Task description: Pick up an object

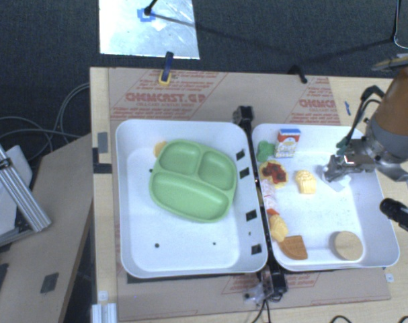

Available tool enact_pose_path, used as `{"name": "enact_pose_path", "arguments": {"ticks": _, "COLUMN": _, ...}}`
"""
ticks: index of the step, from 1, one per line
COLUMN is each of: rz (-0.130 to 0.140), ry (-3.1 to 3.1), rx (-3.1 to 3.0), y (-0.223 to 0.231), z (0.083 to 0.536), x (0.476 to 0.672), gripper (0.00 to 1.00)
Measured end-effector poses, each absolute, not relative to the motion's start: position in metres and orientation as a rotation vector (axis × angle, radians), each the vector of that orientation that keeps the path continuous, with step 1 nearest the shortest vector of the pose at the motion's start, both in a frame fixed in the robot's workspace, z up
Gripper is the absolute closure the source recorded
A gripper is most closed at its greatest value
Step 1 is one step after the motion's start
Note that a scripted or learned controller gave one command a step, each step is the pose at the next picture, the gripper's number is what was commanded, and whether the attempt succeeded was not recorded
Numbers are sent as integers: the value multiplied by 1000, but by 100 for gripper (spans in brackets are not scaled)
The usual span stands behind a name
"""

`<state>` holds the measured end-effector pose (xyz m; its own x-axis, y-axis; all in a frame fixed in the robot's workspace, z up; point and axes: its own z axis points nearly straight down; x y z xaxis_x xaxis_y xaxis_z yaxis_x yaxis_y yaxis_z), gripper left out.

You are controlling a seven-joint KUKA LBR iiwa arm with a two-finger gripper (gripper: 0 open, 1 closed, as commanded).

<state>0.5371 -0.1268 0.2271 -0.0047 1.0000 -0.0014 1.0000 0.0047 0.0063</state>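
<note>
You could see the gripper [336, 169] low over the right bin [375, 210] near its right edge, its state not possible to tell, while the corn [305, 182] lay just beside it toward the bin's middle, apart from the cookie [347, 245] at the near right corner.

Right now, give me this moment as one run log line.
phase: reaching | gripper: over right bin, nothing seen held | nearest: yellow corn piece | left bin: green divided plate

End effector [333, 169] over right bin [375, 210]; green plate [193, 179] in left bin [140, 237].
</note>
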Motion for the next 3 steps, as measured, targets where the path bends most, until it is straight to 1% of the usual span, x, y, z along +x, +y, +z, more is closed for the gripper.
{"name": "enact_pose_path", "arguments": {"ticks": 1, "rz": 7, "ry": 2232, "rx": 2208, "y": -72, "z": 228, "x": 572, "gripper": 100}}
{"name": "enact_pose_path", "arguments": {"ticks": 3, "rz": 6, "ry": 2231, "rx": 2210, "y": 24, "z": 215, "x": 613, "gripper": 100}}
